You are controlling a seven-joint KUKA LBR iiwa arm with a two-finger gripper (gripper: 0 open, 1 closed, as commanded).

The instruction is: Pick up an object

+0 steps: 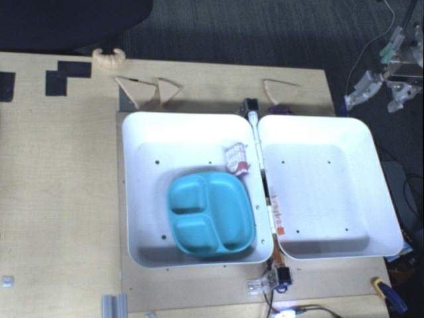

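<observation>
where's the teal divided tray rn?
In the camera view, the teal divided tray lies in the left bin, toward its near right corner, just below the small red-and-white packet.

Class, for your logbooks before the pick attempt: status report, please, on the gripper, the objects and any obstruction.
Gripper parked beyond right bin, nothing held. Teal divided tray and small packet in left bin. Nothing in the way.

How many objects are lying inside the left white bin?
2: a teal divided tray in the left bin's lower middle, and a small red-and-white packet just above its upper right corner, near the divider.
</observation>
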